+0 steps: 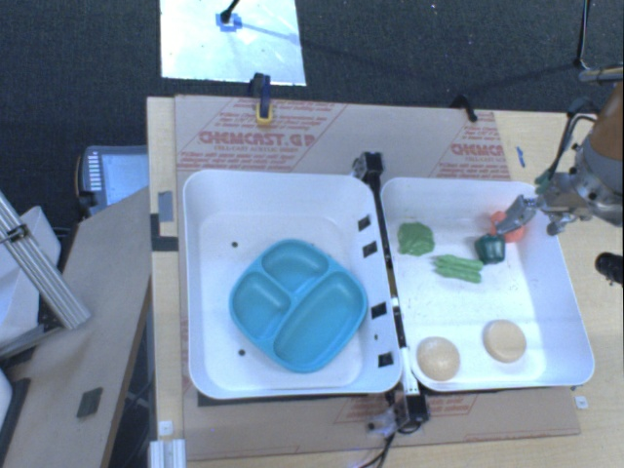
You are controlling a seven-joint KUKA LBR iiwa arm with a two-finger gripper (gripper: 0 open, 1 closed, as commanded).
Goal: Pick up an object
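Item: two tan round pieces and, at 6 o'clock in the right bin, nearest the lens, loose and reachable. Item: green bean pod, centre; leafy green piece at 10 o'clock. Item: dark green pepper-like piece touching an orange piece at 1 o'clock, likely the pick target. Item: blue divided plate, left bin. Tool: low over the 1 o'clock corner beside the orange piece; whether released or clenched, cannot tell. Arm enters from 3 o'clock above the tabletop.
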